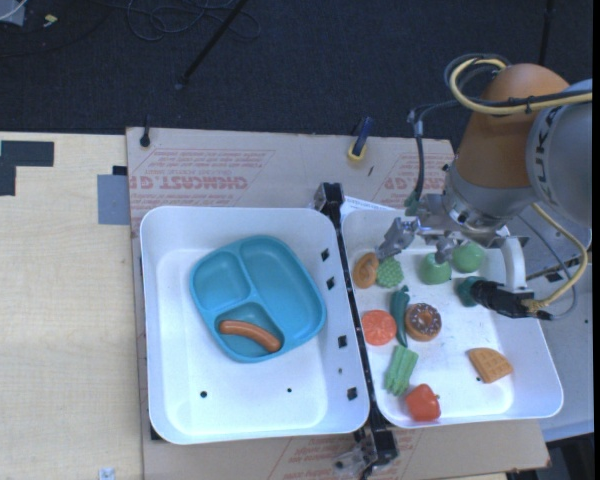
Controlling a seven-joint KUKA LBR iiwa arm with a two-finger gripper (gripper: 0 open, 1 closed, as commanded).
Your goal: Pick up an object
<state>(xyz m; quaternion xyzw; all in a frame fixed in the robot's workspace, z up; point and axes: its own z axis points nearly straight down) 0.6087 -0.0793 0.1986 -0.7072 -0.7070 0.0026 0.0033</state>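
My gripper (420,244) hangs over the far part of the right bin (540,368), open, with bare bin floor between its fingers. The left finger (395,236) sits just above a green toy (389,273) and an orange toy (366,270). The right finger (443,248) is right over a light green piece (436,270), beside a round green toy (469,258). Nearer the front lie a donut (422,321), an orange slice (378,328), a dark green pepper (400,303), a green vegetable (401,368), a red pepper (423,403) and a bread wedge (490,365).
The left bin (170,368) holds a blue divided plate (270,278) with a hot dog (248,335) in its near compartment. A black divider (345,298) separates the bins. The arm's body and cables (500,158) loom over the right bin's far right corner.
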